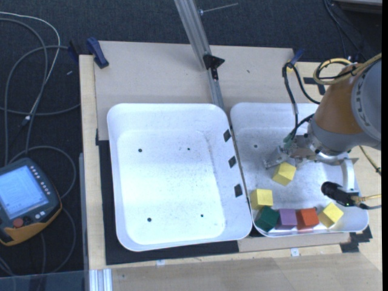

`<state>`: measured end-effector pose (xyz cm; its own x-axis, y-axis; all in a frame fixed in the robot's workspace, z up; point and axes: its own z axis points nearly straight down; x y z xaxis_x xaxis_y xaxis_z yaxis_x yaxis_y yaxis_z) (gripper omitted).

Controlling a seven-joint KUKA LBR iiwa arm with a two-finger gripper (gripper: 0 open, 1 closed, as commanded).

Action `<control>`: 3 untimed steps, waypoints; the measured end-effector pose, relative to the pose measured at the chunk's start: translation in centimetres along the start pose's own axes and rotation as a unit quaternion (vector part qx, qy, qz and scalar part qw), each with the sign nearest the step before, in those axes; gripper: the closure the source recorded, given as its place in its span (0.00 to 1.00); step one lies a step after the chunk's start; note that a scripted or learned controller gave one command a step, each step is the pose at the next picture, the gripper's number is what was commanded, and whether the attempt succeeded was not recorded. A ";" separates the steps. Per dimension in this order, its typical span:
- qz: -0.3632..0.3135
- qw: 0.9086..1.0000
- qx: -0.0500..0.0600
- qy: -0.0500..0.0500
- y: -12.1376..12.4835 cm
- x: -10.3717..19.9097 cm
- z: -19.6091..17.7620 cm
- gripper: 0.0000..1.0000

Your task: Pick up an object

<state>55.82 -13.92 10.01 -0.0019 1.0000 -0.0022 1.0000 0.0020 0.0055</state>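
Jaws [284, 156]: mine, down in the right bin [242, 126], middle right of the frame. Honestly can't tell if they're open or shut from up here.
Yellow block [284, 173]: tilted, right under my tip, looks to be touching or nearly.
Other blocks: yellow [263, 197], green [266, 218], purple [287, 217], orange [307, 217], yellow [332, 214], all along the bin's lower edge.
Left bin [121, 120]: beside it on the surface [157, 71].
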 end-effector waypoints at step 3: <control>-0.003 1.000 -0.003 0.002 2.4 7.4 -10.4 1.00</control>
<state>58.15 -6.53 20.42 -0.0080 1.0000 0.0013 0.9999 0.0080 0.0108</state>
